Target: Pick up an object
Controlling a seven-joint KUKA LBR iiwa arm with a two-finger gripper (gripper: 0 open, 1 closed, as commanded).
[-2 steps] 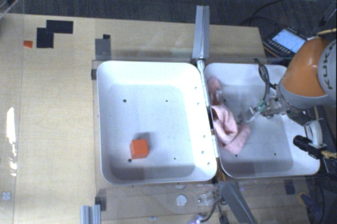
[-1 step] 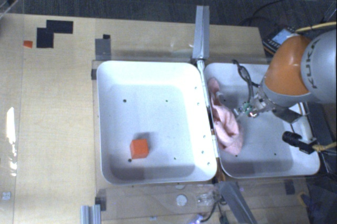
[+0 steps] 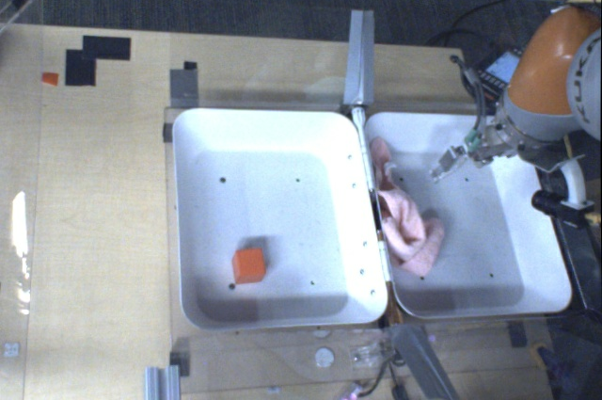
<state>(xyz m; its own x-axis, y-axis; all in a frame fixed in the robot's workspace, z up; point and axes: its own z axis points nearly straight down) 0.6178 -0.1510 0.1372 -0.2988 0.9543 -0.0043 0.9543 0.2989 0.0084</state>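
Gripper (image 3: 450, 163) over right bin (image 3: 536, 295), toward 12 o'clock of its floor; finger state cannot be told at this size. Nothing visibly held. Pink cloth (image 3: 406, 224) bunched against dividing wall at 9 o'clock of that bin, one end draped up the wall, near gripper at its 7 o'clock. Orange block (image 3: 249, 265) at 7 o'clock of left bin (image 3: 188, 200), well apart. Cloth judged likelier target owing to closeness.

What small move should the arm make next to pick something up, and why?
Probably shift the gripper toward the view's left and down onto the pink cloth: it hovers over bare floor of the right bin, while the cloth lies bunched against the bin's left wall, nearest.
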